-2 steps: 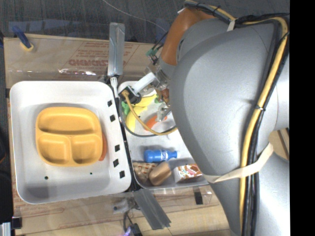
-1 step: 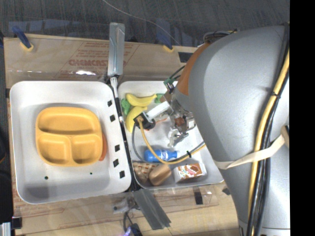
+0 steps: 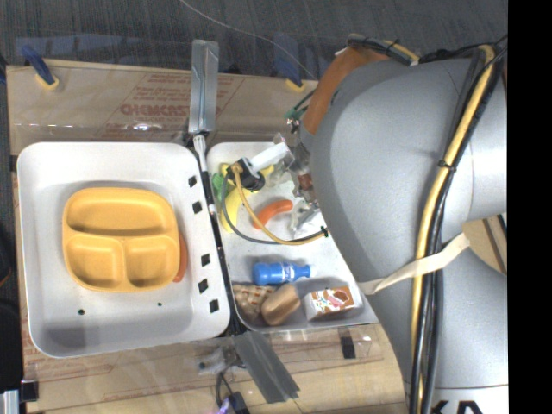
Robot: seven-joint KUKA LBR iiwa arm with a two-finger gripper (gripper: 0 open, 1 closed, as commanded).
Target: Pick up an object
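Note:
My gripper [image 3: 302,203] is low in the upper part of the right bin [image 3: 345,270], under the big grey arm that covers the bin's right side. An orange carrot-shaped piece [image 3: 274,211] lies just left of the gripper, close to it; I cannot tell whether they touch. A blue bottle [image 3: 280,272] lies on its side further toward the front. At the front edge sit a brown patterned shell-like thing [image 3: 247,297], a tan bread-like lump [image 3: 282,305] and a small red and white box [image 3: 332,301]. Something yellow-green [image 3: 222,185] shows at the bin's left wall.
The left bin [image 3: 43,231] holds a yellow divided plate [image 3: 121,235] with an orange rim piece at its right side. A divider with black clips [image 3: 204,231] separates the bins. The arm hides the right bin's far right part.

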